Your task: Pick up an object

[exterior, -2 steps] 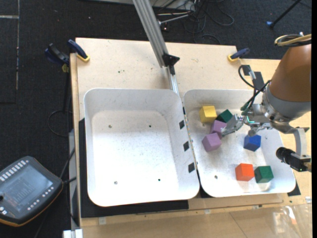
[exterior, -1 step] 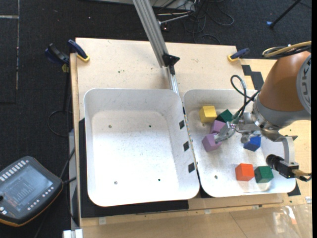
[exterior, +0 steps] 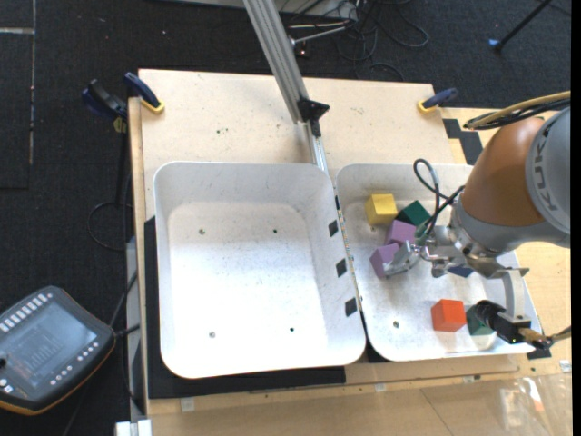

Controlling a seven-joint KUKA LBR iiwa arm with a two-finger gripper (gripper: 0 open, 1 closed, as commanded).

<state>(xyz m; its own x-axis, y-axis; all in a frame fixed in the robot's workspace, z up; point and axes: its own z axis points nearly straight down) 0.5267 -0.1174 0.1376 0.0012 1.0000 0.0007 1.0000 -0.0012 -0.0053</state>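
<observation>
So the arm [exterior: 517, 189] comes in from 3 o'clock and its gripper [exterior: 410, 257] is down inside the right bin [exterior: 381, 343], sitting right up against a purple block [exterior: 385, 259] near the bin's middle. Honestly can't tell whether the jaws are apart or closed, or whether they've actually got that block; the metal bits overlap it and it's too small to make out. A second purple block [exterior: 401, 232] sits just at 1 o'clock from the first, touching or nearly so. A yellow block [exterior: 381, 209] is at 11 o'clock from that one, and a dark green block [exterior: 416, 214] peeks out just beside it at 3 o'clock, partly under the cables. Down at 5 o'clock in the bin there's an orange block [exterior: 448, 315], with a green block [exterior: 480, 326] right next to it. The left bin [exterior: 182, 189] sits alongside at 9 o'clock.
</observation>
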